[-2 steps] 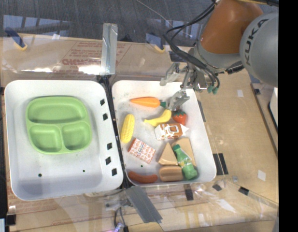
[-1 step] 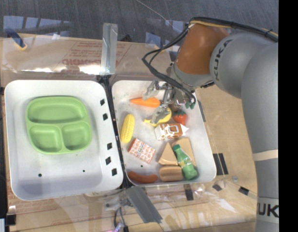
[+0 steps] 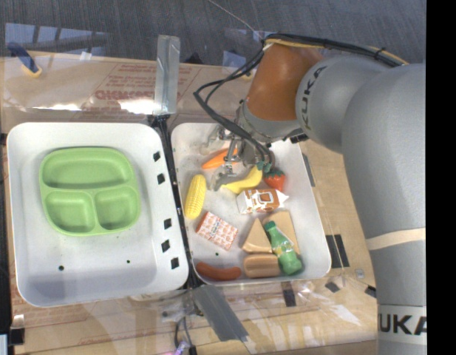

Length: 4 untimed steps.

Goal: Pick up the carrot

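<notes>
- Carrot is seen in the right bin, upper-left part, lying tilted, orange, partly covered by the gripper.
- Gripper is placed low over the bin's upper middle, right at the carrot's right end and just above the banana; arm is reached in from the right.
- State of the fingers: cannot be told, tips are lost against the clutter; no hold on the carrot is claimed.
- Step judged: approach/descent onto the carrot, grasp not confirmed.
- Neighbours noted: corn cob just below-left, strawberry to the right, milk carton, green bottle, sausage further down.
- Left bin is seen with a green divided plate, not involved.
- Next move judged: fingers to be centred across the carrot's body, closed, then a straight lift; the banana touching nearby should be kept out of the grip.
</notes>
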{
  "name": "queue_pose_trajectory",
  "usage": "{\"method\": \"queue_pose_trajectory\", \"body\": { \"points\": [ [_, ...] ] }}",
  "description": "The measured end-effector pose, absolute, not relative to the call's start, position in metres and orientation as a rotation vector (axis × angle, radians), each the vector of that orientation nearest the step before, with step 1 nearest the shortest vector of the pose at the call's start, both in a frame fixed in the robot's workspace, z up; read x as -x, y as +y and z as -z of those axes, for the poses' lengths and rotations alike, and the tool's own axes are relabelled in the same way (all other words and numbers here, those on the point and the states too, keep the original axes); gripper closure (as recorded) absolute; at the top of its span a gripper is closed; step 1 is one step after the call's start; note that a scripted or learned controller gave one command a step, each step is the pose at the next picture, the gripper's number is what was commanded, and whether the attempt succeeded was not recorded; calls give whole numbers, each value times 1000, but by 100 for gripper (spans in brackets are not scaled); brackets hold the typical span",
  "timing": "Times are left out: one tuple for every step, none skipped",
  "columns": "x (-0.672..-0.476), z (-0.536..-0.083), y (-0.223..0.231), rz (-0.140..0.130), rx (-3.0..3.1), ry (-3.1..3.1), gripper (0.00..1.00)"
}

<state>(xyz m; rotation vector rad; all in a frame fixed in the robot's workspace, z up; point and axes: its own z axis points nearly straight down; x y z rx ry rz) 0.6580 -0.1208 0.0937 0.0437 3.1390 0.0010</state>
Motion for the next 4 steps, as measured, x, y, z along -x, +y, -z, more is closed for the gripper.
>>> {"method": "queue_pose_trajectory", "body": {
  "points": [
    [-660,-106,-119,1,-34,3135,100],
    [-647,-226,-124,6,34,3123,100],
    [-658,-241,-182,4,-70,3136,100],
    [-539,-330,-212,8,364,3114,100]
  ]
}}
